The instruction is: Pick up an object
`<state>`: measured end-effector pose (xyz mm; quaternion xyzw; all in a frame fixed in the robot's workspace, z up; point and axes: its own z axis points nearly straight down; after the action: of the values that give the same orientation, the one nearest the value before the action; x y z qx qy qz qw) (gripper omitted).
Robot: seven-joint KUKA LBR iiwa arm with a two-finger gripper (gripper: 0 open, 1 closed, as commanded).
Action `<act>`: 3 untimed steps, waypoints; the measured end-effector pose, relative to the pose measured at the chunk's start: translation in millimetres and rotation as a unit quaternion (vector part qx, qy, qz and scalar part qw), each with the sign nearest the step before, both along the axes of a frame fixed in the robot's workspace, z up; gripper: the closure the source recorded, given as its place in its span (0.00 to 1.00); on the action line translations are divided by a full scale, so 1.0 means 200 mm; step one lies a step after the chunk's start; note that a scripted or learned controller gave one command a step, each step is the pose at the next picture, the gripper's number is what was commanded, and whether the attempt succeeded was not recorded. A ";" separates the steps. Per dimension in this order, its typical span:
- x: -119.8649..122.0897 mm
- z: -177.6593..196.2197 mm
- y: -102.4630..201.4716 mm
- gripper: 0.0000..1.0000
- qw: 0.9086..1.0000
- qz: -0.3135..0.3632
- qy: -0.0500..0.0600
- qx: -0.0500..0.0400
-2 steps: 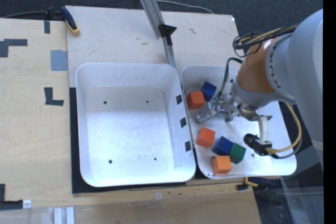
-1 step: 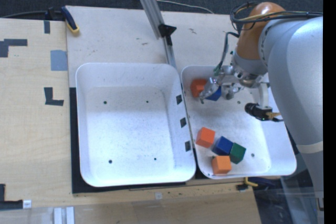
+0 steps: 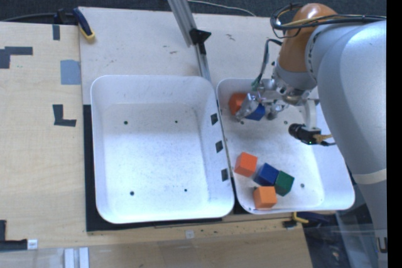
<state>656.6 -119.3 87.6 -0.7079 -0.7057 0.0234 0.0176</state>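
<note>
Two white bins sit side by side on your bench: left bin (image 3: 151,154) and right bin (image 3: 308,160).

Six items, all in the right bin:
1. Red block (image 3: 237,102): in the far left corner, close to the wall.
2. Blue block (image 3: 254,113): touching the red block on its right, directly under the gripper.
3. Orange block (image 3: 246,164): near the left wall, about midway between the far and front edges.
4. Second blue block (image 3: 267,173): just beside the orange block, toward the front edge.
5. Green block (image 3: 284,182): touching the second blue block on its right.
6. Second orange block (image 3: 265,196): nearest the front edge, just in front of the second blue block.

One gripper (image 3: 260,107): over the far left part of the right bin, at the blue block. You cannot tell from this view whether it is spread or pressed together, nor whether it pinches the blue block.

One yellow clamp (image 3: 85,25): at the bench's far left corner.
</note>
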 end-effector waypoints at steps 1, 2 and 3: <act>0.00 0.04 0.01 1.00 1.000 0.003 0.004 -0.002; -0.10 0.55 0.36 1.00 0.999 0.005 -0.032 0.005; -0.16 0.62 0.31 1.00 1.000 0.003 -0.028 0.004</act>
<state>624.8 -58.2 210.9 -0.7064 -0.7078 0.0004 0.0004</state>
